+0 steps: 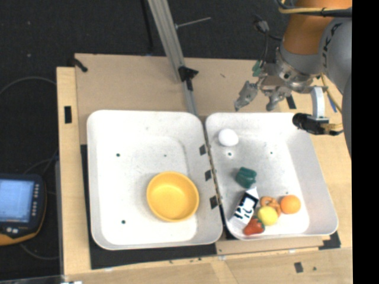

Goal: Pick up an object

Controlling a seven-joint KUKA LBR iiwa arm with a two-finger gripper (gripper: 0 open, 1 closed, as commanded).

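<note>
My gripper [258, 99] hangs above the far rim of the right bin [308, 158], its two fingers spread open with nothing between them. Below it in that bin a white ball [228, 138] lies near the far left corner. A green block [246, 175] sits mid-bin. At the near edge lie a black-and-white box [246, 206], a yellow fruit [268, 216], an orange [290, 204] and a red piece [254, 228], crowded together.
The left bin [118, 141] holds a yellow bowl [172, 196]. A slanted metal pole [169, 37] rises behind the bins. A handheld screen [18, 209] lies at the left off the bench.
</note>
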